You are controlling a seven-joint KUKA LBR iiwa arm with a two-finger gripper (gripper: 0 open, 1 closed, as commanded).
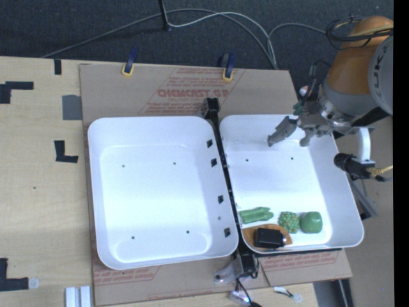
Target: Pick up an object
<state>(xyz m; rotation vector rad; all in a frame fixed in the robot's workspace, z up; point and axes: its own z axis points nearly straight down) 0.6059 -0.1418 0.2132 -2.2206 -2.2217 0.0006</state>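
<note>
The right bin [275,171] holds several small objects along its near edge: a green pod-shaped piece [255,215], a knobbly green piece [289,220], a round green piece [311,222], and a black object [269,238] lying on an orange-brown one [281,230]. My gripper [292,133] hangs over the far part of the right bin, well away from those objects. Its two grey fingers [280,133] are spread apart with nothing between them.
The left bin [153,190] sits beside the right one, joined by a black divider with clips [220,171]. Both rest on cardboard [185,91] held by blue and yellow clamps. Cables run across the dark floor behind.
</note>
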